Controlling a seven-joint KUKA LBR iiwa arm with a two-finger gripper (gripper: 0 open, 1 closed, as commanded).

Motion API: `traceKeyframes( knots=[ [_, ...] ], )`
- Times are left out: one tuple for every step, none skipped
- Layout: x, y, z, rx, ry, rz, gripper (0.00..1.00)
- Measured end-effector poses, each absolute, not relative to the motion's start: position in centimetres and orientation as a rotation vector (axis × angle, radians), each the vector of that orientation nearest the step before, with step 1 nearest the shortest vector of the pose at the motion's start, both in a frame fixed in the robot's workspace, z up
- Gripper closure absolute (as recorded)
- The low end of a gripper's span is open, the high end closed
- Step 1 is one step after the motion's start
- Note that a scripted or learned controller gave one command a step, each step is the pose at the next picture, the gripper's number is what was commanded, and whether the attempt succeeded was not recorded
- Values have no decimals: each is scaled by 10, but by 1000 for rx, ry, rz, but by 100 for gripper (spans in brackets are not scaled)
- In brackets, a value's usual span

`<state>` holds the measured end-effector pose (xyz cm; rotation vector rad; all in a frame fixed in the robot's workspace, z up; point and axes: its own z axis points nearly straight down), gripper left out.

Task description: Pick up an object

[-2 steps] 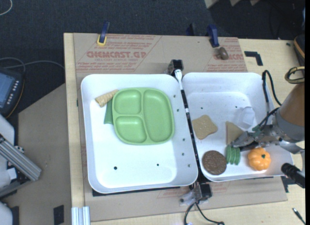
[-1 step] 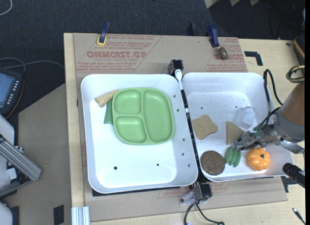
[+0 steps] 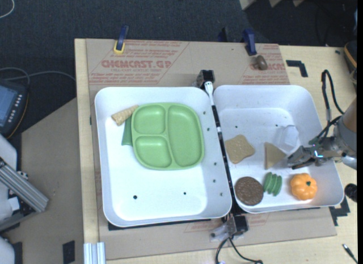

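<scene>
Pumpkin point(image 3: 303, 187) lies in right bin point(image 3: 249, 95), just below gripper point(image 3: 299, 158); whether its grip is released or clenched cannot be told.

Cut off, covered, or too dim to read

The arm point(image 3: 350, 143) runs out at the right edge. The pincer point(image 3: 302, 156) is dark and small, its finger gap unreadable. A green piece point(image 3: 126, 134) lies mostly hidden under the divided green plate point(image 3: 168, 135). A clear item point(image 3: 288, 137) is too faint to identify.
</scene>
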<state>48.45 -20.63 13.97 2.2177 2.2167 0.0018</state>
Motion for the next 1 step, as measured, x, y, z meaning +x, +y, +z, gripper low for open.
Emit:
traceKeyframes(
  knots=[
    [493, -206, 185, 2215, 2218, 4, 100]
  ],
)
